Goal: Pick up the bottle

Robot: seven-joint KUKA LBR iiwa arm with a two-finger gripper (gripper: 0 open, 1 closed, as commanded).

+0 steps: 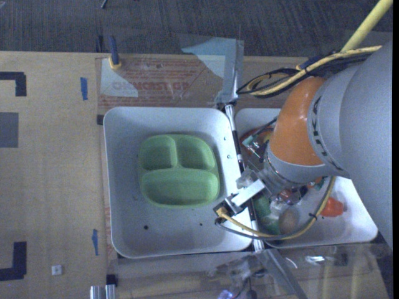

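Wooden bench (50, 185) bears reversed, unreadable red lettering (144, 87); green tray (179, 170) unlabelled.

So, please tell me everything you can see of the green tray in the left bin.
The green tray is a matte, plastic-looking divided plate with rounded corners. It has three hollows: two small ones at the far side, one wide one at the near side. It lies flat, open side up, on the floor of the left bin, near the middle. Nothing lies in it or touches it.
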